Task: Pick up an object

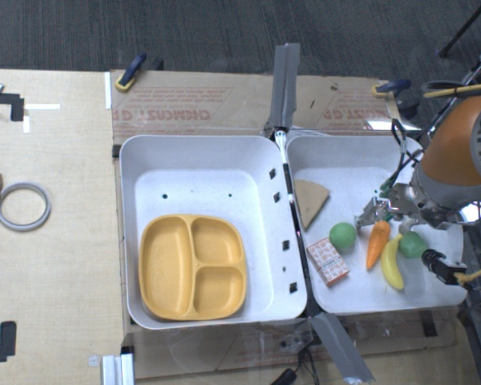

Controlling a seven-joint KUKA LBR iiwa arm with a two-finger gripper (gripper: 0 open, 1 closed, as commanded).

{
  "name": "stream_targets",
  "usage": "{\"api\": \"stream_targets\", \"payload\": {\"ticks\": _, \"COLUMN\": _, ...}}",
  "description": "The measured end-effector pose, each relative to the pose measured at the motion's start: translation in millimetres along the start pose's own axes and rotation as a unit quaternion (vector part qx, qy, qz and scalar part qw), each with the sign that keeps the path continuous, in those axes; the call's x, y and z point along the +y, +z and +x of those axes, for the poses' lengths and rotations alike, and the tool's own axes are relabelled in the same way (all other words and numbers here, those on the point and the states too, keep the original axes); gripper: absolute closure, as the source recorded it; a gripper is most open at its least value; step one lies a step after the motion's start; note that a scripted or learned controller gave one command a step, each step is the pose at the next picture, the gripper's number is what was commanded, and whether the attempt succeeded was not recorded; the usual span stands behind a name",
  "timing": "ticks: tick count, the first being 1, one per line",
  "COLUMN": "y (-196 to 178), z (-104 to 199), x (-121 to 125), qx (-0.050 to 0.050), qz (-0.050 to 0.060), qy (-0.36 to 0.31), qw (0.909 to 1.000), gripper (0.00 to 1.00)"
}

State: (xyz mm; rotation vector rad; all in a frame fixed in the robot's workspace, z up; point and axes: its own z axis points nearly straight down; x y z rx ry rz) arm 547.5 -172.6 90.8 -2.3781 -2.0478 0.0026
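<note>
The right bin [345, 155] holds several small items. There is a tan wedge [309, 199], a green ball [343, 235], an orange carrot [376, 245], a yellow banana [393, 265], a second green item [412, 245] and a red-and-white carton [328, 261]. My gripper [378, 212] hangs low over the right bin. It is just above the carrot's upper end and to the right of the green ball. The arm's grey body and orange band [457, 147] hide the bin's right side. Nothing can be seen held in the gripper.
The left bin [184, 163] carries a yellow divided plate [194, 265] at its front. A grey divider strip [285, 95] runs between the bins. A tape roll [20, 206] lies on the bench to the left. Blue clamps [131, 71] sit at the cardboard's back edge.
</note>
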Motion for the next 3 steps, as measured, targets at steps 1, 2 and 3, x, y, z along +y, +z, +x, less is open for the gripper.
{"api": "stream_targets", "payload": {"ticks": 1, "y": -8.9, "z": -0.8, "x": 0.1, "qx": 0.000, "qz": 0.000, "qy": 0.002, "qw": 1.0000, "gripper": 1.00}}
{"api": "stream_targets", "payload": {"ticks": 2, "y": -162.7, "z": 38.2, "x": -29.9, "qx": -0.001, "qz": -0.002, "qy": -0.035, "qw": 0.9994, "gripper": 1.00}}
{"api": "stream_targets", "payload": {"ticks": 3, "y": -95.9, "z": 9.9, "x": -29.0, "qx": -0.001, "qz": 0.001, "qy": 0.157, "qw": 0.9876, "gripper": 1.00}}
